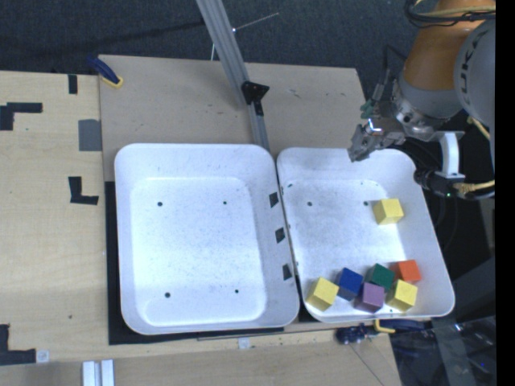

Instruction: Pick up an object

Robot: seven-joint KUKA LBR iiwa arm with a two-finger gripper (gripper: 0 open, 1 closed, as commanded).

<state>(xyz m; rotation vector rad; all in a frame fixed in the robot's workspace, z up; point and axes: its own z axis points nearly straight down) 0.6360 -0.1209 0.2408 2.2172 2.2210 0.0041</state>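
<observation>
Above the far rim of the right bin we see the claw, though we cannot tell how it is set. Well apart from it, one yellow cube lies alone, and six more cubes cluster at the bin's near edge on the worktop.

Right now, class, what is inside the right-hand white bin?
Inside the right bin lie seven cubes: a lone yellow cube, then a cluster of yellow, blue, purple, green, orange and another yellow. Anything beneath them is hidden.
</observation>
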